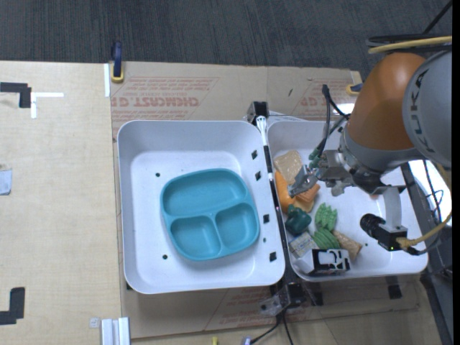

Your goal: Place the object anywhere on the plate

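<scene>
A pale wood surface (57, 214) carries a sheet of brown cardboard (180, 95) under two shallow white bins, with dark carpet beyond. At the near end of the right bin (402, 261) lies a small black-and-white item (330, 260) whose markings are too small to read. Just past it sit a green knobbly piece (327, 220), a dark green piece (297, 221) and a tan stick (348, 241). Further in, an orange object (293, 192) lies against the bin's left wall, touching a beige sponge-like block (289, 165) beyond it. The pincer (307, 182) hangs over this orange object, its metal tips close together right at it; whether anything sits between them cannot be told. The grey arm with its orange band (388, 99) shows part of the letters "KUKA". In the left bin (144, 149) a teal plate (210, 213) with three compartments lies flat. The cardboard's far strip bears red printing, seen reversed and not clearly legible.
</scene>
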`<state>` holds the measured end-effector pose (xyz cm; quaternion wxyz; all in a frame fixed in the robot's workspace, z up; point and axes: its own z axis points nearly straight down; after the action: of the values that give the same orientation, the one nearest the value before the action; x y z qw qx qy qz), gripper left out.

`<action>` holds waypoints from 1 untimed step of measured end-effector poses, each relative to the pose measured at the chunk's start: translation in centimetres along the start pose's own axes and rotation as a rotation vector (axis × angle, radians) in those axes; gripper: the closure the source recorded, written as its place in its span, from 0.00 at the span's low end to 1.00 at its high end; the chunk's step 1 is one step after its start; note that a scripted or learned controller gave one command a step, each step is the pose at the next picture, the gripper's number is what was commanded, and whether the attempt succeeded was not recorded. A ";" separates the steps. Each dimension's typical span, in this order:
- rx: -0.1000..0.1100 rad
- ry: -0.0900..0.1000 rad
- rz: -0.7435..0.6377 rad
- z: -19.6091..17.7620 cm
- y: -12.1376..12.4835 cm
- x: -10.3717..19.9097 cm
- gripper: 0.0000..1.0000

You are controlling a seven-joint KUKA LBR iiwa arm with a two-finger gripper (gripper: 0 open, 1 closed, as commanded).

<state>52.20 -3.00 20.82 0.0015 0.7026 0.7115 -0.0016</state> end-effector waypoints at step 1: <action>0.001 -0.002 -0.001 -0.8 0.1 -0.2 1.00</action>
<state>52.29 -3.15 21.61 0.0015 0.7025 0.7117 -0.0027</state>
